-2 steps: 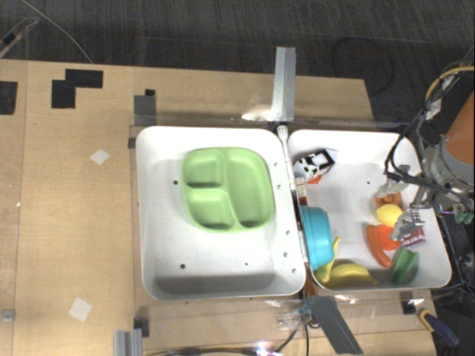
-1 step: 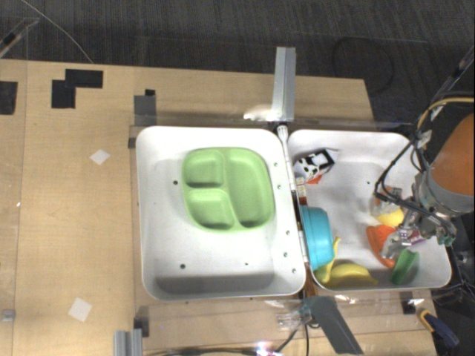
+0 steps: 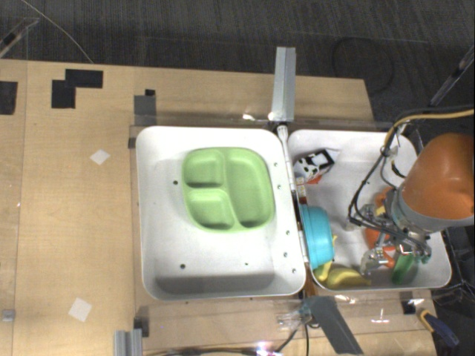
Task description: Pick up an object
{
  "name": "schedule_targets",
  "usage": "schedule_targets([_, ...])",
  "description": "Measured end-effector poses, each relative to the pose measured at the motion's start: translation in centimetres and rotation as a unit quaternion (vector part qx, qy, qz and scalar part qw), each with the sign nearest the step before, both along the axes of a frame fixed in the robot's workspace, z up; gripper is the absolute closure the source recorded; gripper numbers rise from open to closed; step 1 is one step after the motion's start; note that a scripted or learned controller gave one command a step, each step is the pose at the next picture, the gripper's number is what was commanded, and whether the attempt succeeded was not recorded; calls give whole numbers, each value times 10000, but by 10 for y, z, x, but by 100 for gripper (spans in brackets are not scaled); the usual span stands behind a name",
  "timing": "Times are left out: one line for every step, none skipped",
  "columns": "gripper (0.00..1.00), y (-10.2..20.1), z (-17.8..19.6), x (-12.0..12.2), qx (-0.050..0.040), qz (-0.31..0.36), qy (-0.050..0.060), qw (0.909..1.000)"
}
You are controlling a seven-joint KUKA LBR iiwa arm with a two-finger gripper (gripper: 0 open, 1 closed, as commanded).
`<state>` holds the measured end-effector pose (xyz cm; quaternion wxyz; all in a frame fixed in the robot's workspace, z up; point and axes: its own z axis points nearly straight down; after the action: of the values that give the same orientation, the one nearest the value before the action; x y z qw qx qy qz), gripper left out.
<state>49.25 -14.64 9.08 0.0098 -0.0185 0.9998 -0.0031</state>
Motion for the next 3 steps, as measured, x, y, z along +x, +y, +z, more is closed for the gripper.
schedule_targets([0,47,0,5,17,-249,-13,9997])
schedule_targets([0,53,2,4,-5,590,-62,9982])
schedule_targets([0,50,1,13,-63,2033,-22,9791])
